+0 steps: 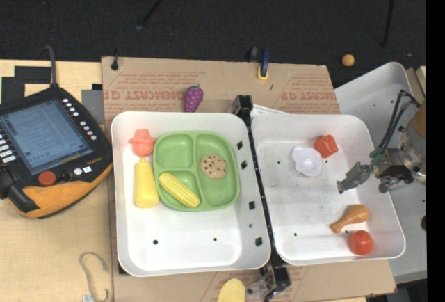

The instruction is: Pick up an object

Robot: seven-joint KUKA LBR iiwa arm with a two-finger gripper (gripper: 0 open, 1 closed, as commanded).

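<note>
Camera view: arm (410,154) cut off rightward.

The scene is lit evenly from above, bright enough that the two white bins (306,252) come close to washing out, with little surface detail on their floors. Shadows are soft and short; the green plate (197,170) casts only a faint rim shadow. The dark floor at the top swallows detail. Sharpness is moderate throughout, and the gripper (367,179) looks slightly blurred. The tablet screen (42,130) shows a pale sheen.
</note>
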